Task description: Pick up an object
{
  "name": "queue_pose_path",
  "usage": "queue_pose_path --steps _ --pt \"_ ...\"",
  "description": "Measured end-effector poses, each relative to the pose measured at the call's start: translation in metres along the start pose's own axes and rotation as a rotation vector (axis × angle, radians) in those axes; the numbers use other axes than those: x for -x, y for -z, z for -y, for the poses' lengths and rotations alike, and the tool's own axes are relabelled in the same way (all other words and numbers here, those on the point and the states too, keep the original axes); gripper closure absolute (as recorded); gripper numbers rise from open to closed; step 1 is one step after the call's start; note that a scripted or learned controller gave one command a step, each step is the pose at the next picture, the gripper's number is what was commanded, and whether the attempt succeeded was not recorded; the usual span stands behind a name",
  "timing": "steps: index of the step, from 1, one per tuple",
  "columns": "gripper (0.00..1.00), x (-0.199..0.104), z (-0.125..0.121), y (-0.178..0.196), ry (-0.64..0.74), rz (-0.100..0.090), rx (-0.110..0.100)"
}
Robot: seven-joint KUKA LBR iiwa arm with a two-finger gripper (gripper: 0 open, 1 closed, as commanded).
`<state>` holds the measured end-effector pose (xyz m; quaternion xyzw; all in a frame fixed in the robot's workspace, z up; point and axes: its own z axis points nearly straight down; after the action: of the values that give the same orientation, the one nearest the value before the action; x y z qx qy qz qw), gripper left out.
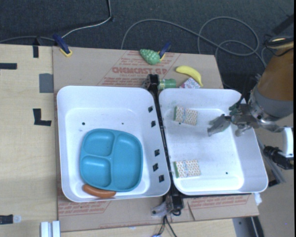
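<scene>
In the camera view, the gripper (222, 125) hangs over the right bin (246, 179) with its jaws spread wide and holding nothing. One sponge (186, 115) lies just past the jaws, so they could close on air or push it away. I count two sponges, one blue plate (111, 159), one sausage (98, 191) and two bins.

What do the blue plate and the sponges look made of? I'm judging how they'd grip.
Blue plate: likely hard plastic, smooth with a slight sheen and moulded compartments. Two sponges: seemingly soft and matte, speckled face with a green edge; too small to be sure.
</scene>
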<state>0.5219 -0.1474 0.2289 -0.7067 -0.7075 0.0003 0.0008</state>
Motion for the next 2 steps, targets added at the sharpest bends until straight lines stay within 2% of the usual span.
queue_pose_path --steps 1,2 --pt "0.00 -0.065 -0.037 -0.045 0.001 0.000 -0.001" --pt "0.00 -0.046 -0.100 -0.141 0.001 0.002 0.003"
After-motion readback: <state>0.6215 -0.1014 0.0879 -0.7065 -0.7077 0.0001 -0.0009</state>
